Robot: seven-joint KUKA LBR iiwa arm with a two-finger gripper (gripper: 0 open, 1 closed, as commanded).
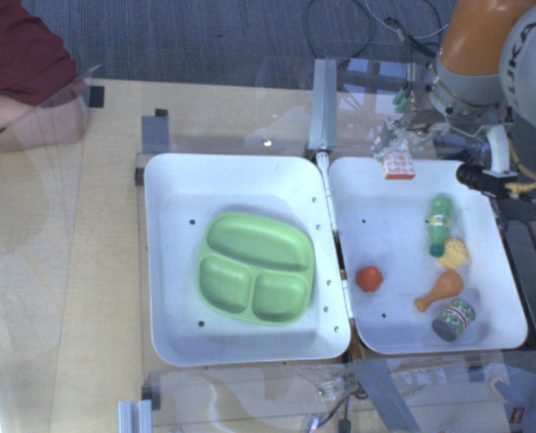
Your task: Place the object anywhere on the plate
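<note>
green plate [254,268] in left bin [169,242], toys in right bin [385,233] (tomato [368,279] apart)

The arm [507,25] comes in from the upper right corner, its orange band bulking large above the grey wrist. It bends down toward the far edge of the table, and the end effector [403,133] hangs low at its tip, pointing downward. How its fingers stand is too blurred to make out
</note>
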